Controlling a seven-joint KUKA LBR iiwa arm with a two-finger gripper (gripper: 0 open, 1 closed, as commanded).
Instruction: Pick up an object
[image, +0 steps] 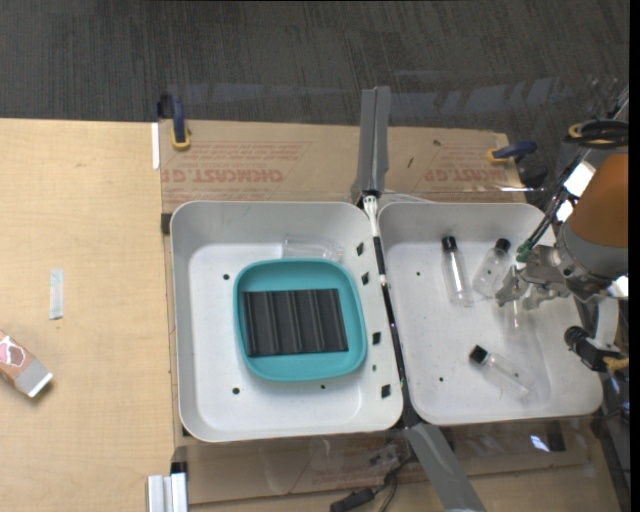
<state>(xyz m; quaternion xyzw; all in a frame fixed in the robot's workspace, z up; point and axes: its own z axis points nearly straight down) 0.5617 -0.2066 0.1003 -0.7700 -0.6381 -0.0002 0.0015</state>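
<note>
The gripper (515, 292) sits low over the right bin (430, 395), close to that bin's right wall and a little above its middle height, with the grey arm (600, 215) and its orange band reaching in over the right rim. Whether it is released or clenched cannot be told from this slanted view, since the metal parts blur together with what lies under them. Directly at its tip, toward the bin's far right corner, lies a clear vial with a black cap (493, 265), tilted; it looks to be touching or just beside the tool, and it cannot be seen between anything that would hold it. A second clear vial (454, 266) lies to the left of that one, near the far wall, cap pointing toward the far edge. A third vial (499, 368) rests near the bin's near right corner, its black cap pointing left.

In the left bin (200, 400) a teal tray (297, 320) with a dark ribbed insert sits about in the middle. On the bench's left edge lies a small pink and grey object (22, 365), with a thin pale strip (56, 295) just beyond it
</note>
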